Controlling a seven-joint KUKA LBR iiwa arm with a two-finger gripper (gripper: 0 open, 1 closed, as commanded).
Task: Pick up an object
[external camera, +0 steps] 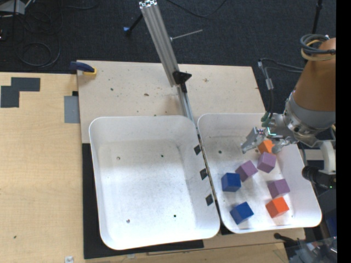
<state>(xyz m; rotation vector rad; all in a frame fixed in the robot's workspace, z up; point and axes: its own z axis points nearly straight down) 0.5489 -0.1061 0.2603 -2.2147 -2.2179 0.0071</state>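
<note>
Hovering low over the right shallow white bin [312,215], the grey two-finger gripper [265,139] sits just above a small orange cube [266,146]. Whether it grips the cube, I cannot tell. Purple cubes [266,162] lie just beside, crowding the approach.

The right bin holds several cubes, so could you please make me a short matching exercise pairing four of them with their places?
Cubes:
1. orange cube
2. blue cube
3. small orange cube
4. purple cube

Places:
A. beside the end effector
B. near the right bin's front rim, on the left
C. middle of the bin, just right of another blue cube
D. front right, below a purple cube

Pairs: 1-D, 2-B, 3-A, 4-C
</note>
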